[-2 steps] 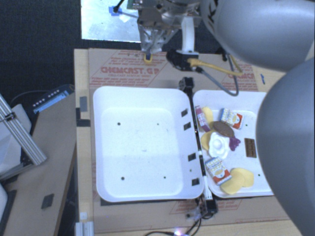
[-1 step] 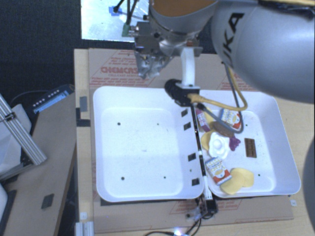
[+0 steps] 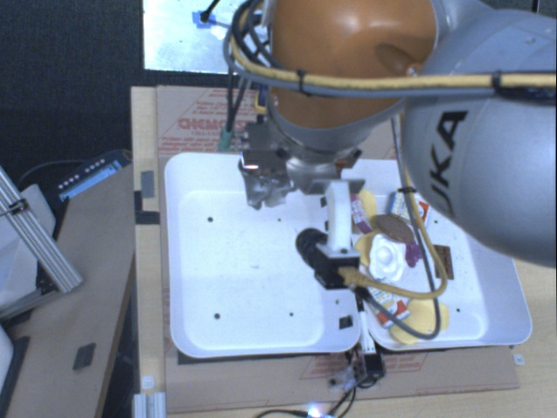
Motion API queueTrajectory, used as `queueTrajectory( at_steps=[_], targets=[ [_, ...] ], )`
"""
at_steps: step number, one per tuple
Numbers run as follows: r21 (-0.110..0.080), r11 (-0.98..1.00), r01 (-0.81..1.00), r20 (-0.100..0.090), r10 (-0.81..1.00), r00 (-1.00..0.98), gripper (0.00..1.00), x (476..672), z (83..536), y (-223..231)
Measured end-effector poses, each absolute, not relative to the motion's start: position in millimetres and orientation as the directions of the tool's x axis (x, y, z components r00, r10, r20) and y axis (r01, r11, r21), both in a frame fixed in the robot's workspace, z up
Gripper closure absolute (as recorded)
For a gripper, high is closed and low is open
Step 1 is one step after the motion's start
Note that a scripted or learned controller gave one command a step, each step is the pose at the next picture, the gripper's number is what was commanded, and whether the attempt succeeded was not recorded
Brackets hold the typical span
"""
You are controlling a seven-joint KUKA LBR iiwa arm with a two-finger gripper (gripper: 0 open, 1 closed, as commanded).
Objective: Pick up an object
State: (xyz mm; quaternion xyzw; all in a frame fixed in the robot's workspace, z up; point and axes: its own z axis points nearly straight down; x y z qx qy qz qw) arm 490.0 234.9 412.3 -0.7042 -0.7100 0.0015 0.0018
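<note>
Camera view | white bins (image 3: 218, 268) on cardboard (image 3: 187, 111) | dark floor (image 3: 70, 59) | hand (image 3: 264, 190) state unclear

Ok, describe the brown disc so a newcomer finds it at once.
Look at the right-hand white bin, the cluttered one. Near its left wall, just above a crumpled white object, lies the brown disc: the only round, flat brown piece there.

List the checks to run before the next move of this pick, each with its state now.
1. Gripper over a bin: ok, above the left bin, near its far side.
2. Gripper lined up with an object: not ok; the objects lie in the right bin.
3. Something to pick: ok, a white and yellow item lies there.
4. Load in gripper: cannot tell.
5. Clear sight of the objects: not ok, the arm covers some.
</note>
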Motion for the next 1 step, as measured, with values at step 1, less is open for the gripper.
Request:
queueTrajectory(
  at_steps=[1],
  targets=[
    [0.003,0.012,1.0,0.002,1.0,-0.012,1.0,494.3,424.9,234.5]
  ],
)
